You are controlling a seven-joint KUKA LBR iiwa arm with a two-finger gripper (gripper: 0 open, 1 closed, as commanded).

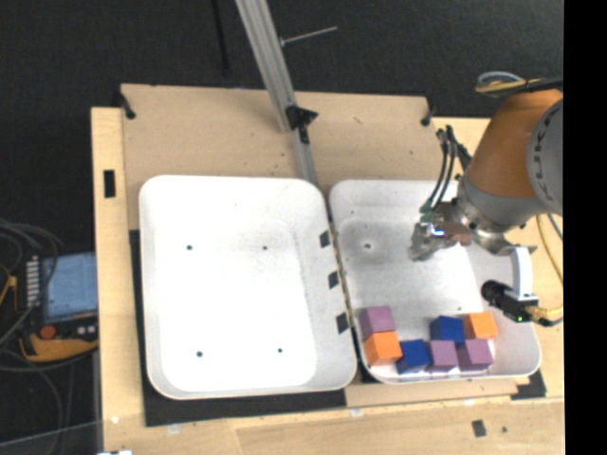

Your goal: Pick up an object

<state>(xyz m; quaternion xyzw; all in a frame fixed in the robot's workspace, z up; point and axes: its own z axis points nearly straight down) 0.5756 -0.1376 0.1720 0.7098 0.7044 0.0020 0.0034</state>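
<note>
A pale wooden desk (237, 126) carries two shallow white bins. The left bin (237, 282) is the larger. The right bin (398, 216) has small cubes (432, 341) clustered along its near edge: purple, orange and blue. Above its middle hangs the gripper (424, 243); whether the fingers are spread or pressed together, I cannot tell.

Two white bins (232, 197), with three purple blocks (377, 319), two orange blocks (383, 347) and two blue blocks (447, 329)
</note>
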